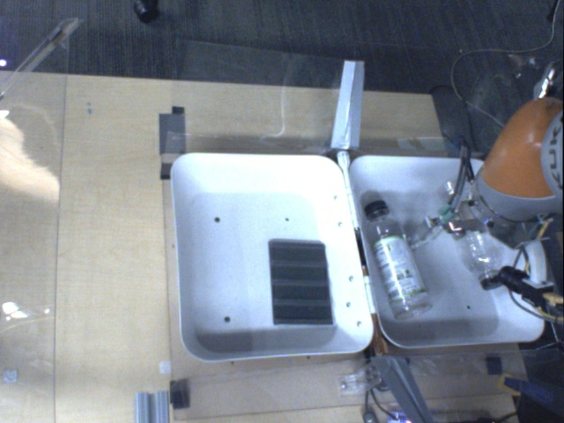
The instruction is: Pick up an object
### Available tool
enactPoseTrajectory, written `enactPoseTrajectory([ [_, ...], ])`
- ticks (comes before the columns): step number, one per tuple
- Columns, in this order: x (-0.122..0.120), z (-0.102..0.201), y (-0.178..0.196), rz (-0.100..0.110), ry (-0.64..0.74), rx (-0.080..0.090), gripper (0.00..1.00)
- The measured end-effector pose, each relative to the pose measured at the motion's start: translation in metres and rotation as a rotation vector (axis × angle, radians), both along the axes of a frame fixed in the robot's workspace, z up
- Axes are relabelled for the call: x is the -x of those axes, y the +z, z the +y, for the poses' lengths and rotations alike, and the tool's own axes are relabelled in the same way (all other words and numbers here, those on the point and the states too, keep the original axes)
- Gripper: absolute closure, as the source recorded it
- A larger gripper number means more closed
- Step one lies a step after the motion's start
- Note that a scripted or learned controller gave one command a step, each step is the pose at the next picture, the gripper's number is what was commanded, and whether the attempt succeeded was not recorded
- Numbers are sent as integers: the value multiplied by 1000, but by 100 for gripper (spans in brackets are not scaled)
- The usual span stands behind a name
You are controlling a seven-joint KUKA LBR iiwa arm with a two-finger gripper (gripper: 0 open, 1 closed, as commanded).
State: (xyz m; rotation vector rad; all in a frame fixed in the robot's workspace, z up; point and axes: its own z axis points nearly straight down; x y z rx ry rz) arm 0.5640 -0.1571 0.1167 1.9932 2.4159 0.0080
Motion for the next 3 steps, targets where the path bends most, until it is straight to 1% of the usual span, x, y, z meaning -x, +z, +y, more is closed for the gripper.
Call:
enactPoseTrajectory([
  [1, 2, -47, 41, 4, 39, -1, 0],
  [2, 12, -18, 12, -5, 115, -6, 0],
  [3, -45, -33, -21, -3, 281, -17, 0],
])
